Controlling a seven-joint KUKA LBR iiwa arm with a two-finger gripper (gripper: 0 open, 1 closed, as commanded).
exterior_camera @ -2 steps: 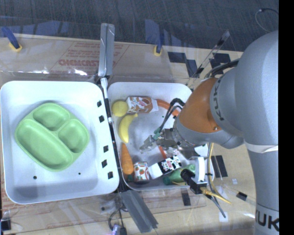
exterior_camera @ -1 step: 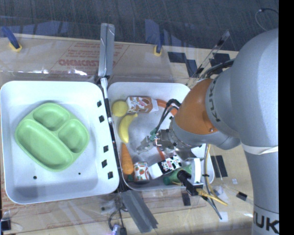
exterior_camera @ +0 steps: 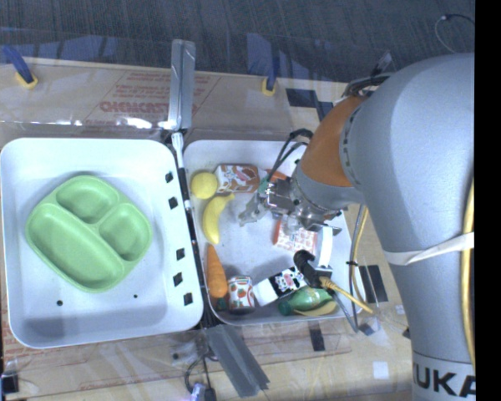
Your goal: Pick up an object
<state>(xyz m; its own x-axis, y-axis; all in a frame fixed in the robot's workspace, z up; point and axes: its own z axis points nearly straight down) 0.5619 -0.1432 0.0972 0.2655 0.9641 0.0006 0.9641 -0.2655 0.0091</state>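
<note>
Both white bins [exterior_camera: 17, 249] look like smooth, slightly glossy plastic, the green divided plate [exterior_camera: 88, 232] matt plastic, the banana [exterior_camera: 212, 220] and carrot [exterior_camera: 216, 274] shiny plastic, and the arm's grey shell [exterior_camera: 417, 157] smooth and satiny.

Two white bins: left bin [exterior_camera: 33, 307], right bin [exterior_camera: 259, 150]. One green divided plate [exterior_camera: 88, 230]. One lemon [exterior_camera: 204, 185], one banana [exterior_camera: 211, 218], one carrot [exterior_camera: 216, 274], one small can [exterior_camera: 240, 291], two printed packets [exterior_camera: 236, 177] [exterior_camera: 296, 239], one green toy [exterior_camera: 305, 301].
</note>
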